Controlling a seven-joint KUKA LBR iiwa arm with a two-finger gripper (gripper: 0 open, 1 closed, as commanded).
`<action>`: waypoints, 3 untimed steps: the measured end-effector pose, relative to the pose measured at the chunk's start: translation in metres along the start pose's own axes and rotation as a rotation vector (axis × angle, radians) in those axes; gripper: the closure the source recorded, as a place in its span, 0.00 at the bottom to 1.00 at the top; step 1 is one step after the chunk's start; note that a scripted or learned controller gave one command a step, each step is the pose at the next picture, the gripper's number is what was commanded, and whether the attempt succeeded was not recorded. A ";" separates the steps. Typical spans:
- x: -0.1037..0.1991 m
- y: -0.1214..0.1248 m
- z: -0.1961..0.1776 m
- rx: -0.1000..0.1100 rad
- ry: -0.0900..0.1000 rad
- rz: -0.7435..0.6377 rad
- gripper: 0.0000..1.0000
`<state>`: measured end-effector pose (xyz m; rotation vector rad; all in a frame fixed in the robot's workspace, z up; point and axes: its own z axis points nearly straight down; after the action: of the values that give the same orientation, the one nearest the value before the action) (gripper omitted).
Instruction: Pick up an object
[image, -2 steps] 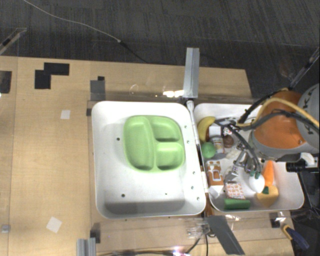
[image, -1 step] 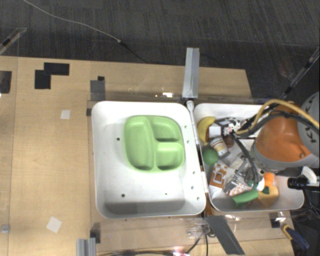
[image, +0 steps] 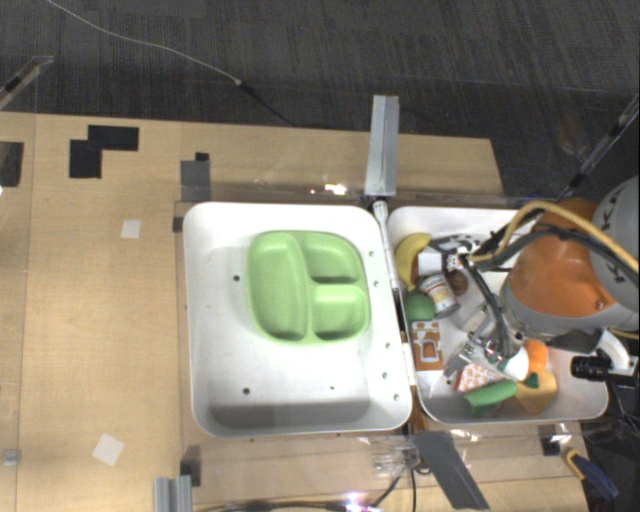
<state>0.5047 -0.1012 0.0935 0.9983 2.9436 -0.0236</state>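
The right bin (image: 590, 408) holds a heap of small toys. Among them are a yellow banana (image: 408, 254), a small jar (image: 437, 291), a green piece (image: 419, 308), an orange-and-white carton (image: 428, 346), a red-brown wedge (image: 475, 378), a green pod (image: 490, 396) and an orange piece (image: 537, 360). My gripper (image: 483, 350) is down among the toys in the middle of this bin, just above the wedge and right of the carton. The arm's orange band (image: 555, 275) hides the bin's far right part.
The left bin (image: 220, 380) holds a light green divided plate (image: 305, 285). A metal post (image: 382, 150) stands behind the wall between the bins. Cables loop over the right bin's back near the arm. Wooden bench lies to the left.
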 end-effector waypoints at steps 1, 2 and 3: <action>-0.103 -0.028 0.008 -0.006 0.023 0.138 0.00; -0.053 -0.090 0.005 -0.007 0.022 0.281 0.00; -0.058 -0.087 -0.009 -0.014 0.006 0.273 1.00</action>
<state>0.4977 -0.2059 0.1051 1.3887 2.7805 0.0074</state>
